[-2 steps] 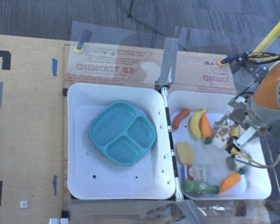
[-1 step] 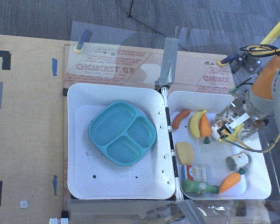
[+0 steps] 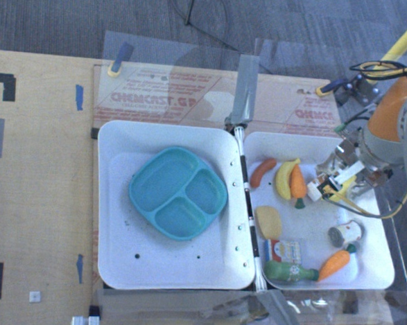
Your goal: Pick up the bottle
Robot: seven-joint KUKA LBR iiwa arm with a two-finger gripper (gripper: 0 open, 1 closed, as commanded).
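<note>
Top-down slanted view of a tan wooden bench (image 3: 34, 202) bearing two shallow white bins side by side. The left white bin (image 3: 113, 256) holds a teal plastic plate with three compartments (image 3: 178, 192), lying flat near its centre. The right white bin (image 3: 380, 264) holds the remaining items. Along its left side, from top to bottom, lie a small orange-red sausage-shaped toy (image 3: 262, 172), a pale yellow rounded piece resembling a potato slice (image 3: 269, 222), and a small clear packet with a red-and-white label (image 3: 285, 251). The green plastic bottle (image 3: 289, 272) lies on its side against the near wall of this bin, just below the packet, its neck pointing right toward an orange toy carrot (image 3: 333, 265). Higher up, a yellow toy banana (image 3: 283, 179) touches a second orange carrot-like piece (image 3: 298, 184). A grey and white cylindrical object (image 3: 345, 234) lies just above the lower carrot. The grey arm with an orange band (image 3: 391, 119) enters from the right; its gripper (image 3: 330, 186) hangs over the upper part of the right bin, just beside the banana and well apart from the bottle. Whether the jaws stand wide or narrow cannot be told.
</note>
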